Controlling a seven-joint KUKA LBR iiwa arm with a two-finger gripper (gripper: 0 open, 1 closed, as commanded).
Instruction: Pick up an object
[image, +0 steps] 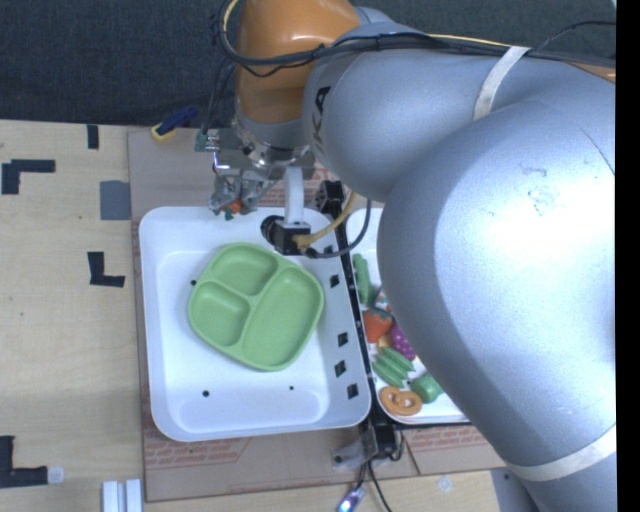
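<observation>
Gripper (237, 195) hovers over the left bin's (160, 300) far rim, grasp unclear; green divided plate (257, 305) lies just below—descent comes next.

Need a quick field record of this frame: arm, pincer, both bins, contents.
arm: grey with orange band, reaching in over both bins
pincer: above the far rim of the left bin; nothing seen between its tips
left bin: holds a green divided plate, lying flat
right bin: mostly hidden by the arm; small toy foods along its left side
plate compartments: three, nothing in them
</observation>
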